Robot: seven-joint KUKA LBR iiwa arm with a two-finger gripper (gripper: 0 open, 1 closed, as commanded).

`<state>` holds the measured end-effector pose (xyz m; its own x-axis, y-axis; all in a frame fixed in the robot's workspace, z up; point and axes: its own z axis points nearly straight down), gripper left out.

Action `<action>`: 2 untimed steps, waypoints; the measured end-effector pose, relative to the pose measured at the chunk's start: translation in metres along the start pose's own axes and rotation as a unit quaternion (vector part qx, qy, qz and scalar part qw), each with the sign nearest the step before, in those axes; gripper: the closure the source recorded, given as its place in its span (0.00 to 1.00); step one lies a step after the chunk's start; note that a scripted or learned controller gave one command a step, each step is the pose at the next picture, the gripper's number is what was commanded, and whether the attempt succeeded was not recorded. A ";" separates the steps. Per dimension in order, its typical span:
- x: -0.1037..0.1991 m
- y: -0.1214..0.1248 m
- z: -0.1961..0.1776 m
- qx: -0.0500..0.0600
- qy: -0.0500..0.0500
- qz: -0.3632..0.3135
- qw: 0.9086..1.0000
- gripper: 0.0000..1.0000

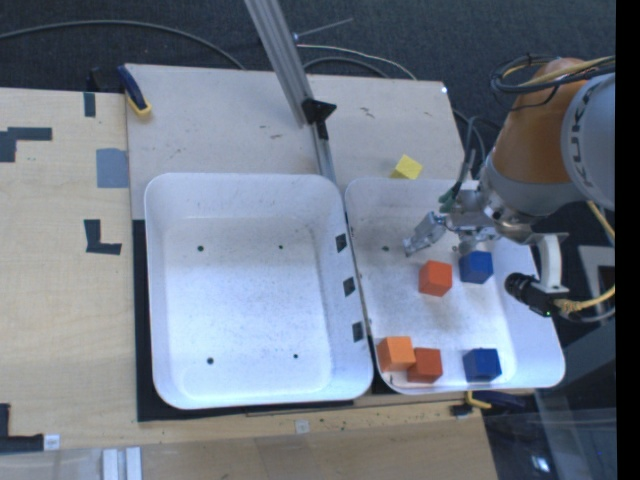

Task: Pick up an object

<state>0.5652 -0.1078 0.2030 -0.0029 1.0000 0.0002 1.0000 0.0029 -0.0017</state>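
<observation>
My gripper (449, 236) hangs over the back half of the right bin (385, 208), open, with nothing between its fingers. One grey finger (424, 234) points left. Just in front of the gripper lie a red-orange cube (435, 278) and a blue cube (476, 267), close to each other. Along the bin's front edge sit an orange cube (397, 351), a red cube (426, 364) touching it, and a second blue cube (482, 364) apart to the right.
The left bin (170, 268) stands beside the right one. A yellow block (407, 167) lies on the bench behind the right bin. A slanted metal rail (285, 53) crosses above the bins' shared back corner.
</observation>
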 end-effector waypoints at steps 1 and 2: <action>-0.022 -0.007 0.087 -0.011 -0.003 0.000 1.000 0.00; -0.022 -0.007 0.078 -0.011 -0.003 -0.001 1.000 1.00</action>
<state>0.5582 -0.1293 0.1249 -0.0039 1.0000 -0.0063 0.9998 0.0040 0.0202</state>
